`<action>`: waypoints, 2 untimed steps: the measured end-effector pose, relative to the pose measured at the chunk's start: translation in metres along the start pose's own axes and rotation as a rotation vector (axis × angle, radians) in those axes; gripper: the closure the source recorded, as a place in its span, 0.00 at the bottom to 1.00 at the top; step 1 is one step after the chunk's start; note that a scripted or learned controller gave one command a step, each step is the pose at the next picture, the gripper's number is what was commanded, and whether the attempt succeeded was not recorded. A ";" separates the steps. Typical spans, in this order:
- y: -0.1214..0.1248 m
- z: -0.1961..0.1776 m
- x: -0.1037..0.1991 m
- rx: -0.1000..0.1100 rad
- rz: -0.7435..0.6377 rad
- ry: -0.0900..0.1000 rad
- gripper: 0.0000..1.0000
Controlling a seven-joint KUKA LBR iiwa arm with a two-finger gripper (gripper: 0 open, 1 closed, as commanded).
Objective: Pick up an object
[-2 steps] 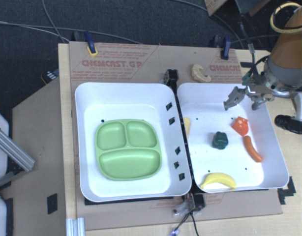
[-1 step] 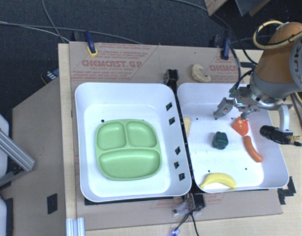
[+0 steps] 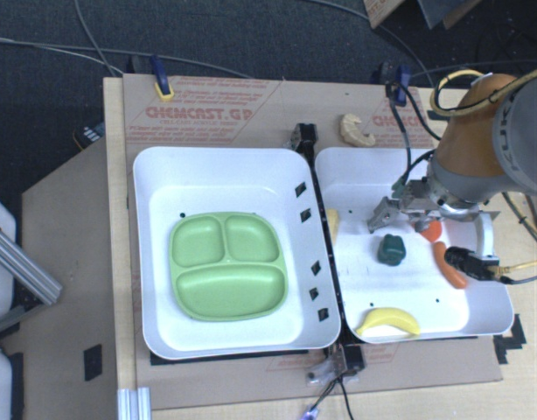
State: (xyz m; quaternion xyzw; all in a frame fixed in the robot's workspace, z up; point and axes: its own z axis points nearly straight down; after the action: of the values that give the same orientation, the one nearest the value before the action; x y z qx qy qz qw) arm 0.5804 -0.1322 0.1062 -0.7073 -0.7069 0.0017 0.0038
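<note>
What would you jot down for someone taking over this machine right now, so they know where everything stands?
Gripper: low in the right bin, just above the dark green object; nothing seen between its fingers.
Right bin also holds a banana at the near edge and an orange carrot-like piece toward the right.
Left bin holds a green divided plate.
Done: arm is in position over the right bin.
Left: grasp and lift an object; nothing is picked up yet.
</note>
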 end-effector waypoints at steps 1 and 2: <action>0.000 0.023 0.001 -0.003 -0.001 -0.001 0.00; 0.001 0.010 0.001 -0.007 0.000 -0.001 1.00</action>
State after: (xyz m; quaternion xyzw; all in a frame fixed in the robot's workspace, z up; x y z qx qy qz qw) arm 0.5810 -0.1315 0.0962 -0.7073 -0.7069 -0.0003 0.0012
